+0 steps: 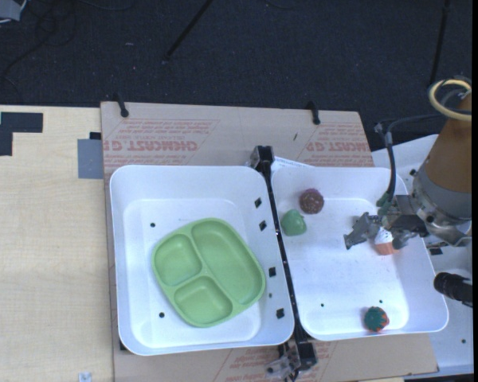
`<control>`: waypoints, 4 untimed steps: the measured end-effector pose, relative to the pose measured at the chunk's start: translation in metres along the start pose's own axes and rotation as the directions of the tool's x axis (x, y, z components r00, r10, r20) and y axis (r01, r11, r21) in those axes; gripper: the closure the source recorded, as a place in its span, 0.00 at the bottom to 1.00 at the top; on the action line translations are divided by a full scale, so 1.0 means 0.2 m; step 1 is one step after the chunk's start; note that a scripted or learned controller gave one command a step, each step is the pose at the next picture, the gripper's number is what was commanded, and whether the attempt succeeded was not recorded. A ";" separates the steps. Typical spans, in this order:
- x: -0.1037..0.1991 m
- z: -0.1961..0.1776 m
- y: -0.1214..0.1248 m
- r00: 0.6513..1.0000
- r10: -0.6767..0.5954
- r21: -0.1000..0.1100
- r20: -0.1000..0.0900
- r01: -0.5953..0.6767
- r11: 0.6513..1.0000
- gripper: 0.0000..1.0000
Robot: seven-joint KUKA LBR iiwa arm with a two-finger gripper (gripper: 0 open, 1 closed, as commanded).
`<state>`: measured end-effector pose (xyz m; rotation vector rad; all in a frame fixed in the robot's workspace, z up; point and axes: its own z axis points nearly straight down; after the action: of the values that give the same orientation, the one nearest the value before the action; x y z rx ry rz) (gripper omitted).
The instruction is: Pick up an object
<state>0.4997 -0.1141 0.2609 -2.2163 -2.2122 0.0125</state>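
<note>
While the hand [365, 233] hangs over open floor, grip unclear, a green ball [375, 318] hugs the right bin [430, 321] rim.

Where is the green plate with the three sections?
The green divided plate lies flat in the left bin, slightly turned, close to the divider between the two bins. The small green ball sits just across that divider.

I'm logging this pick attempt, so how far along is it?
Done: the end effector has reached into the right bin, near an orange-and-white object. In hand: nothing is visibly held. Left: grasping and lifting; the brown ball, green object and teal-and-red object all lie in the bin.
</note>
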 end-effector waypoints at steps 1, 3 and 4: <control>0.00 -0.03 0.01 1.000 -0.002 -0.011 0.002 0.002 1.000 0.00; 0.02 0.52 0.02 1.000 -0.002 -0.003 -0.001 0.002 1.000 0.00; 0.01 0.76 -0.03 1.000 -0.001 -0.004 -0.001 0.001 1.000 0.00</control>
<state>0.4922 -0.1125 0.1091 -2.2160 -2.2151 0.0072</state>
